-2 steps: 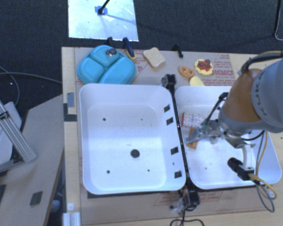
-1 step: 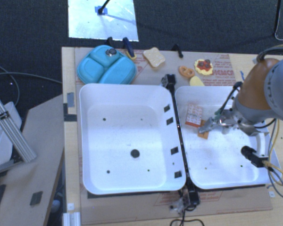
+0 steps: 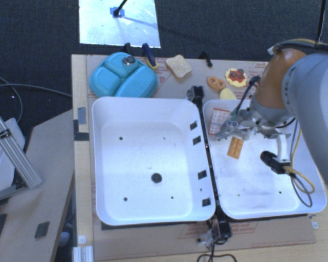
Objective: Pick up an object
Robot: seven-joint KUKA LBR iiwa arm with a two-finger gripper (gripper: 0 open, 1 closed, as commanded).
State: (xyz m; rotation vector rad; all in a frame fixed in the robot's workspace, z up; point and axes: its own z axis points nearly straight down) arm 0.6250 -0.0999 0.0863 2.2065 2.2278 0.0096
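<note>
My gripper (image 3: 229, 130) hangs low over the back left part of the right bin (image 3: 262, 201). Just below it an orange wafer-like block (image 3: 235, 147) lies on the bin floor. A flat card with red print (image 3: 215, 120) rests against the bin's back left wall, right beside the gripper. Nothing shows clearly as held. A small dark round piece (image 3: 156, 177) lies alone in the middle of the left bin (image 3: 115, 201).
Behind the bins on the bench sit a blue lidded tray (image 3: 123, 76), a toast slice (image 3: 179, 66), a pretzel (image 3: 216, 83), a small red-topped tart (image 3: 236, 77) and a yellow piece (image 3: 227, 94). A black plug with a yellow cable (image 3: 279, 164) hangs from the arm over the right bin.
</note>
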